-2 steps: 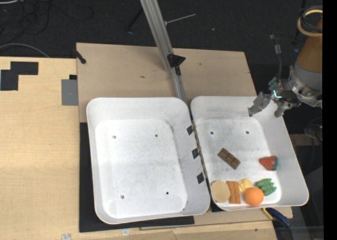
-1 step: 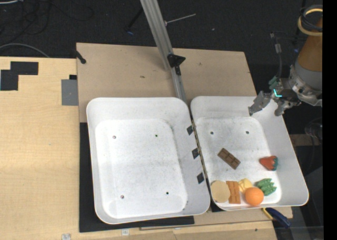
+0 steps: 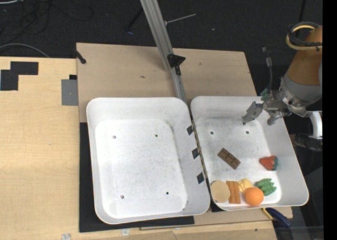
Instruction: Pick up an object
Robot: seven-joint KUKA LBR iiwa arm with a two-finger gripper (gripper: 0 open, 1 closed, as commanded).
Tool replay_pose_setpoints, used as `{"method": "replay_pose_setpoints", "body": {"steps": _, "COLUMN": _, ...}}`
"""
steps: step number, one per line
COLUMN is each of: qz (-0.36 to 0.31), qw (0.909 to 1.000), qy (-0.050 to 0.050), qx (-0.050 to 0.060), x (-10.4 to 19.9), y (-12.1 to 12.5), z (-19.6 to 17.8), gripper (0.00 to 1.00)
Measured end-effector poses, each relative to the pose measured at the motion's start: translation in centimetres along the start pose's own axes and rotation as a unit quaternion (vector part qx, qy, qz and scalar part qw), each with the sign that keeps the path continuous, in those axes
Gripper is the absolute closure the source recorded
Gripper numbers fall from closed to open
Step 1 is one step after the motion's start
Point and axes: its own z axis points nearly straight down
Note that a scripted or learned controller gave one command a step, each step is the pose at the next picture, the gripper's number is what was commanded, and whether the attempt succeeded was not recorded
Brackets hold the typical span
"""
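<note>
My gripper (image 3: 261, 116) hangs over the far right part of the right bin (image 3: 221, 112), fingers spread open with nothing between them. Well in front of it on the bin floor lies a brown chocolate-like bar (image 3: 228, 158). A red piece (image 3: 269, 162) sits near the bin's right wall. Along the front edge are a tan round biscuit (image 3: 220, 191), an orange-brown slab (image 3: 233, 192), a yellow piece (image 3: 245, 184), an orange ball (image 3: 254, 196) and a green item (image 3: 266, 186).
The left bin (image 3: 137, 160) sits beside the right one, joined by black clips (image 3: 195, 152). A slanted metal rail (image 3: 160, 36) rises behind the bins. The arm's orange band (image 3: 305, 65) is at the right edge.
</note>
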Motion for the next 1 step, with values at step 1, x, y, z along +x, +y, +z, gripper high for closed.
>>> {"method": "replay_pose_setpoints", "body": {"steps": 1, "qz": 0.0, "qw": 1.0, "qy": 0.0, "qx": 0.0, "x": 0.46, "y": -1.04, "z": 5.2, "gripper": 0.0}}
